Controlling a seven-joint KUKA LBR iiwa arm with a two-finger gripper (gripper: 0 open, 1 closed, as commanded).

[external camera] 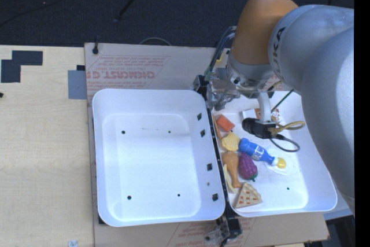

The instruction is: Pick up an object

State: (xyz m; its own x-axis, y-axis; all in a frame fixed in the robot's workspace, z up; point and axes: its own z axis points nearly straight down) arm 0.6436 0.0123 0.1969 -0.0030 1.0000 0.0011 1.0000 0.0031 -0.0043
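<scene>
The gripper (221,98) hangs over the far left corner of the right bin (324,194), just beside the divide from the left bin (150,159); whether it is released or clenched cannot be told. The toys lie near it along that bin's left side: an orange block (225,122), a yellow piece (230,142), a blue bottle (256,151) with a yellow cap, a purple fruit (248,167), a tan-orange piece (231,168) and, nearest, a waffle-patterned wedge (247,196). The grey arm (312,49) covers the bin's far right. The cardboard sheet (127,69) under the bins carries red print, upside down and unreadable.
</scene>
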